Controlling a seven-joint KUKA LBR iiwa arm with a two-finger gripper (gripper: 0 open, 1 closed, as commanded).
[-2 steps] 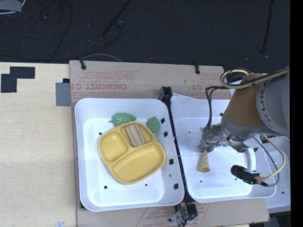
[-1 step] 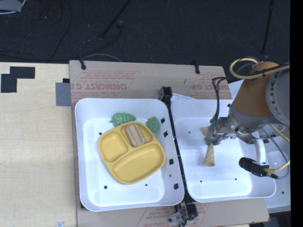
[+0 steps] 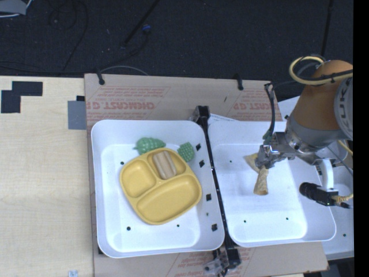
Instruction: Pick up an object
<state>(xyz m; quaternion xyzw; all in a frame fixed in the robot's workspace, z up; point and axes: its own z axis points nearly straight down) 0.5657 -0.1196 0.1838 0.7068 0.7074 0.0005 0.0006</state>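
Left bin: a yellow divided plate carrying a tan piece, with two green items at its upper edge. Right bin: a tan cone-shaped object lies below the gripper, whose state cannot be told here. An off-centre approach would likely push the cone aside rather than lift it.
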